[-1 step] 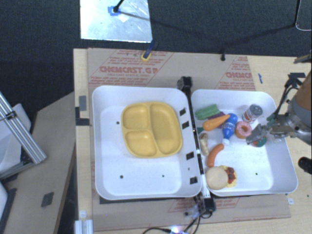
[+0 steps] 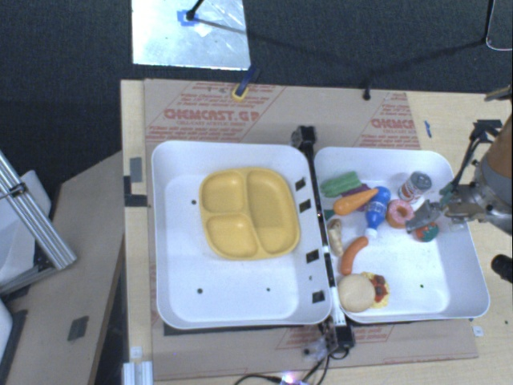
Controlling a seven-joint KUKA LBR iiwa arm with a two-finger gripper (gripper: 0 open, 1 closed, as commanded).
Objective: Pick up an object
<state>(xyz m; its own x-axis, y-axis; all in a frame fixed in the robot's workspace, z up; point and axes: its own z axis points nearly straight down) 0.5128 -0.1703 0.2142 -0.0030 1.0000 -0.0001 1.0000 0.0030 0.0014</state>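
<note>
**Yellow tray left, toy food right**

Yellow three-compartment tray (image 2: pixel 244 213) lying in the left bin (image 2: pixel 172 239), nothing in its compartments. Crowded into the right bin (image 2: pixel 449 291): green vegetable (image 2: pixel 341 184) next to an orange carrot (image 2: pixel 355 201), blue-and-white bottle (image 2: pixel 375 211), pink doughnut (image 2: pixel 398 213), small can (image 2: pixel 415 186) toward the far wall, sausage (image 2: pixel 353 253) and burger (image 2: pixel 362 291) near the front. Gripper (image 2: pixel 423 223) reaching in from the right, low over the bin just beside the doughnut, a teal and red object (image 2: pixel 427 232) directly under its tip. Hard to tell whether anything is pinched; finger spread unreadable from this angle.
</note>
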